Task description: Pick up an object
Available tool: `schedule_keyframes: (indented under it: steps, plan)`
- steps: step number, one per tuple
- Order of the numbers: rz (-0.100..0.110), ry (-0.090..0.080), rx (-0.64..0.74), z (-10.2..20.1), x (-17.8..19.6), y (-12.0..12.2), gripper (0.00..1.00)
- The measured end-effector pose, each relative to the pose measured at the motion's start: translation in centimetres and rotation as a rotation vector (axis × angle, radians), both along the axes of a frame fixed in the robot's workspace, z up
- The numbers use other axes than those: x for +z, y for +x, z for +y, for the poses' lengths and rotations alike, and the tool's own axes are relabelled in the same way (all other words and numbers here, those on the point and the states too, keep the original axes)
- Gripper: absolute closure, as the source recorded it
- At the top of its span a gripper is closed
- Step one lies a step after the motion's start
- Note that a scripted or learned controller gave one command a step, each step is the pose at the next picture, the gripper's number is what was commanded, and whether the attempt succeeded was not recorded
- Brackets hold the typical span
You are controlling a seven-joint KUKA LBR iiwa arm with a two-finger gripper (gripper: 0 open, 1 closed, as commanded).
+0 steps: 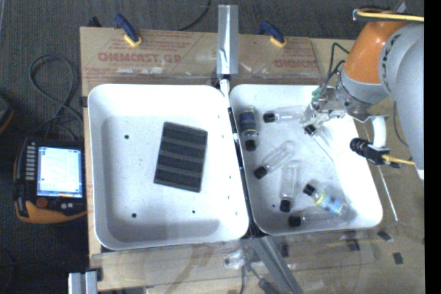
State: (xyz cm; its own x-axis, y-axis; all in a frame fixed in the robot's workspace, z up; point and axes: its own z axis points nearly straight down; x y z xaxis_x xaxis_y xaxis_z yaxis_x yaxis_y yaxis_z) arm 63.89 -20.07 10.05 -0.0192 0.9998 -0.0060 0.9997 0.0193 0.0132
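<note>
Front edge: desk rim and metal framing are seen nearest the camera, below both bins.
Far left: handheld pendant with a lit screen is noted on the floor, well apart from the bins.
Left bin: one dark ribbed slab is found lying flat near the middle, slightly tilted.
Right bin: several clear vials with black caps are scattered on their sides; one dark-capped jar lies near the left wall.
Appearance: vials are transparent, small and cylindrical, some with faint label colour.
Handling, judged: vials are taken to be light, rigid, smooth and prone to rolling; possibly brittle. A hold across the body, square to the long axis, is advised.
Pincer: positioned low over the right bin's upper right area; its state cannot be told, and no object is seen held.
Arm: entry is from the right.
</note>
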Motion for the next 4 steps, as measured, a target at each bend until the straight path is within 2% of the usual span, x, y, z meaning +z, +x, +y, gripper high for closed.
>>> schedule_keyframes:
  steps: [1,2,3,4]
  plan:
    - [0.013,0.003,0.008,3.7,8.2,3.0,1.00]
    - [0.013,0.003,0.007,3.7,8.2,3.0,0.00]
    - [0.013,0.005,0.107,4.7,-0.8,-6.0,0.00]
    - [0.014,0.003,0.285,0.7,4.0,0.1,0.00]
